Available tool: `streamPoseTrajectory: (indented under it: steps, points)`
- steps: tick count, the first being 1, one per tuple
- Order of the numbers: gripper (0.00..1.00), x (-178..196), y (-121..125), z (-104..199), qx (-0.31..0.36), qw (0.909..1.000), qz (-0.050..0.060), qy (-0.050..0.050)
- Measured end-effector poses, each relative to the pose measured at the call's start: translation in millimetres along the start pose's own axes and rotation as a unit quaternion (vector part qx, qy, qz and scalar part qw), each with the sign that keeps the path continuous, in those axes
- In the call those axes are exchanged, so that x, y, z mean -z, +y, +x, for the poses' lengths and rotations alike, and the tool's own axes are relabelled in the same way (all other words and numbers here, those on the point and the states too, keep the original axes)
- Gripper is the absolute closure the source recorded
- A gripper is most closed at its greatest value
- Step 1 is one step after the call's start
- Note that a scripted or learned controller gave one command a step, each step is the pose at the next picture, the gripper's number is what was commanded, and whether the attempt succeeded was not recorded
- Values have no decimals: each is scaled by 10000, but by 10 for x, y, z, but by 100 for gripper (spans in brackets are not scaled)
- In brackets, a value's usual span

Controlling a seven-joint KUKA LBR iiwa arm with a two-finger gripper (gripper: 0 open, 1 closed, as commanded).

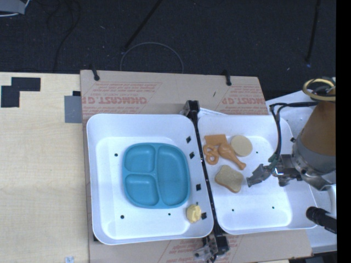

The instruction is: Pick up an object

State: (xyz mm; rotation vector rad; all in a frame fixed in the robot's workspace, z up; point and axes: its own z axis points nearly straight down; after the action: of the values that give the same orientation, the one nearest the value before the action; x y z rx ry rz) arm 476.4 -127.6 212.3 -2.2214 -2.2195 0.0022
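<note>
The right bin (258,218) holds a tan bread-like piece (229,178), an orange toy piece (221,148), an orange pretzel shape (211,155) and a pale round disc (241,145). My gripper (258,176) hangs over this bin's right half, just right of the tan piece, with dark fingers pointing left. Nothing shows between the fingers. The left bin (104,147) carries a blue divided plate (155,175) and a small yellow lump (193,213) near its front right corner.
A black divider rail (200,169) runs between the two bins. The arm's grey body and orange band (323,130) stand over the right bin's right edge. Cardboard (164,95) lies under both bins, on a wooden bench (38,174).
</note>
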Motion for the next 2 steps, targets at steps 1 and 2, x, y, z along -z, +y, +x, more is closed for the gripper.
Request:
streamPoseTrajectory:
  steps: [1, 2]
  points:
    - [0, -582, 67, -46, 4, 10000, 31, 13]
    - [0, -1055, 36, -116, -1, 10000, 33, 15]
